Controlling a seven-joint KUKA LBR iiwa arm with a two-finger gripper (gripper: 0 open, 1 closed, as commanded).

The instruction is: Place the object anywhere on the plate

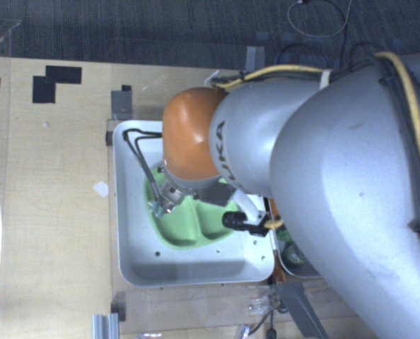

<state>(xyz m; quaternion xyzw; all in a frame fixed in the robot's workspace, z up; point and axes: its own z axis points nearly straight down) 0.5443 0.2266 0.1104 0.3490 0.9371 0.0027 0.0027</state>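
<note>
A light green plate [188, 226] lies in the left white bin [135, 256], partly covered by the arm. My gripper [162, 202] hangs over the plate's left rim, under the orange wrist band [190, 141]. Its tips are small and blurred against the plate, and I see no object between them. The object itself is hidden from me or too small to make out.
The big grey arm [337, 189] covers the right bin and most of the right side. A black cable [139, 150] loops along the left bin's back wall. The wooden bench [47, 210] stretches to the left. A dark round thing [294, 256] peeks out under the arm at the right bin's edge.
</note>
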